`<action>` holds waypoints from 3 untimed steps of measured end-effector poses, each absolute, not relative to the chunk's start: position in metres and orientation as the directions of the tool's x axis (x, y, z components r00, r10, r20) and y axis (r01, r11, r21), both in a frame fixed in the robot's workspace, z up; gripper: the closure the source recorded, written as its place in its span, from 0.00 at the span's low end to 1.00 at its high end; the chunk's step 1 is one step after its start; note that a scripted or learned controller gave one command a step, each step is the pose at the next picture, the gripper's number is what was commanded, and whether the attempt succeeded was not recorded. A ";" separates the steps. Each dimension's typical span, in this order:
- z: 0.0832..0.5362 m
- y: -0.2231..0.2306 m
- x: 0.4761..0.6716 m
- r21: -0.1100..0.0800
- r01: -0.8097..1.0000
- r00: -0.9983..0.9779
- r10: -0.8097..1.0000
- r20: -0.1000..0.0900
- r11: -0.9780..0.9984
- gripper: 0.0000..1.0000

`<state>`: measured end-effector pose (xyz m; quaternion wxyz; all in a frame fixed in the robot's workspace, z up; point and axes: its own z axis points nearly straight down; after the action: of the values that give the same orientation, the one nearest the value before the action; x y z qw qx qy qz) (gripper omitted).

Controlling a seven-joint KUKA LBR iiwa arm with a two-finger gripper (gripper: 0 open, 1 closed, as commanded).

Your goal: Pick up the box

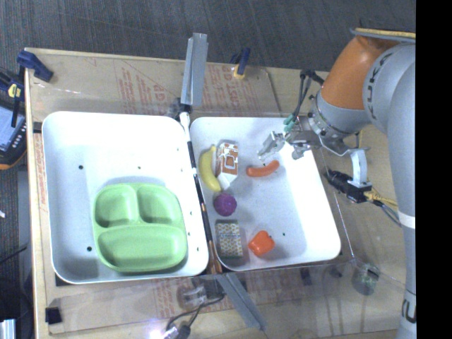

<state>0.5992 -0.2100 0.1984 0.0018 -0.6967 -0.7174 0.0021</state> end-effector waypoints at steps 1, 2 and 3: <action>0.129 -0.145 0.629 -0.005 0.995 -0.101 0.995 -0.001 0.101 0.00; 0.091 -0.138 0.556 -0.006 0.999 -0.053 0.999 0.001 0.053 0.00; 0.092 -0.160 0.609 -0.002 0.998 -0.060 0.998 0.001 0.060 0.00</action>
<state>0.6091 -0.1604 0.0919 0.0009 -0.6857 -0.7279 0.0002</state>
